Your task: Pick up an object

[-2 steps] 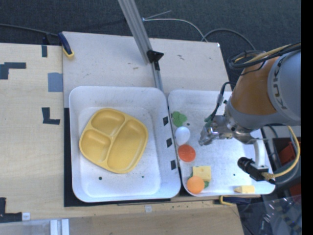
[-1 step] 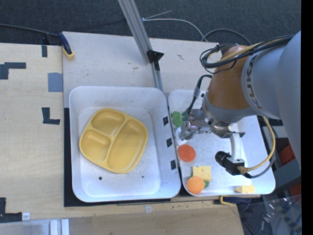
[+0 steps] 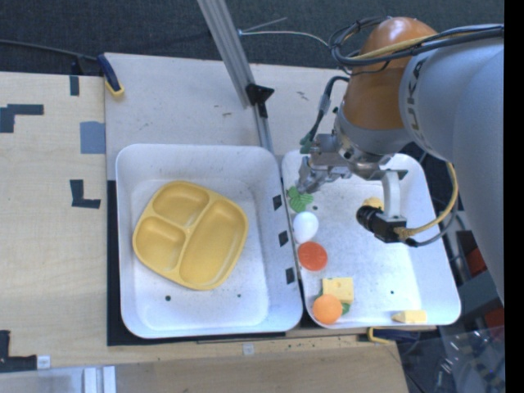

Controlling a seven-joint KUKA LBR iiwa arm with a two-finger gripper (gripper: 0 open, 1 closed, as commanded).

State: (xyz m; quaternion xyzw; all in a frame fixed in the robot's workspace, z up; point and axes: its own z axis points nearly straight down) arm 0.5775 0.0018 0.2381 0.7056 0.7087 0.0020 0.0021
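A small green object (image 3: 300, 200) lies in the right bin (image 3: 426, 297), close against its left wall near the far corner. It is too small and too covered to tell which way it points or how its long axis runs. The gripper (image 3: 309, 180) sits directly over it, at its upper edge; whether it has hold of the green object cannot be made out.

The grey arm (image 3: 458, 97) comes in from the right and bends down over the bin, its orange band (image 3: 385, 64) above the wrist.

Just below the green object, in a line along the same wall, lie a white egg-shaped object (image 3: 305, 225), an orange-red round object (image 3: 313, 256), a yellow block (image 3: 338, 288) and an orange ball (image 3: 327, 309).

The left bin (image 3: 131, 301) holds a yellow divided plate (image 3: 191, 234), lying flat.
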